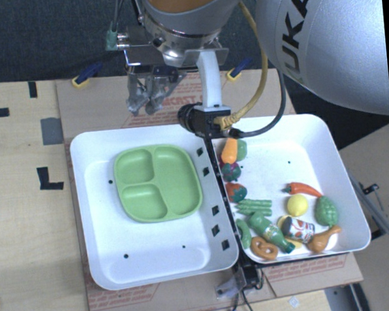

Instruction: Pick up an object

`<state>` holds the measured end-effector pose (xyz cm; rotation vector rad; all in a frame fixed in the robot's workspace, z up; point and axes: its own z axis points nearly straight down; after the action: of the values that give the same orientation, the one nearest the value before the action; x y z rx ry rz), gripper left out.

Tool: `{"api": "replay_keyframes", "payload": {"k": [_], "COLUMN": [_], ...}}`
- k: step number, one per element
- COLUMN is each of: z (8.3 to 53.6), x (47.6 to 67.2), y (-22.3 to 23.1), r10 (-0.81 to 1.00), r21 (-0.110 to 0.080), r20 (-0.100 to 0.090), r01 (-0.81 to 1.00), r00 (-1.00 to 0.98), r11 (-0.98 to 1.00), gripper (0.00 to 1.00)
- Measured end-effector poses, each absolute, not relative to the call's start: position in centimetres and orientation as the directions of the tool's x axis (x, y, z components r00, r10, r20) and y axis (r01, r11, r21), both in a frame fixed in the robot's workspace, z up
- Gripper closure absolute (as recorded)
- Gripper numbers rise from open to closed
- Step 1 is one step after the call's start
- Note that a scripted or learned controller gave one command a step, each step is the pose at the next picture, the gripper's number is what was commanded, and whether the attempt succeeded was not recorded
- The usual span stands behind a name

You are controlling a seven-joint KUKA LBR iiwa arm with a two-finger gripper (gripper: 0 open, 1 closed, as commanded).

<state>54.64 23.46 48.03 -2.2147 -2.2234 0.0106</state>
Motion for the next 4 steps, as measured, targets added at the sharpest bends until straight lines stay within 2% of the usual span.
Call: {"api": "replay_keyframes", "payload": {"k": [1,2,3,4], "z": [53.7,46.9,32.3,42.1], "x": [64.0,58.9,49.6,55.7], "y": [23.2,23.3,23.3,23.3], "r10": [1.0,1.0,1.0,1.0], "r21": [0.008,-0.009,-0.023,0.01], "r20": [0.0,-0.003,-0.009,0.003], "r01": [1.0,1.0,1.0,1.0], "r00": [0.001,-0.002,-0.004,-0.001], "r11": [-0.001,0.002,0.004,0.001], "gripper": [1.0,1.0,1.0,1.0]}}
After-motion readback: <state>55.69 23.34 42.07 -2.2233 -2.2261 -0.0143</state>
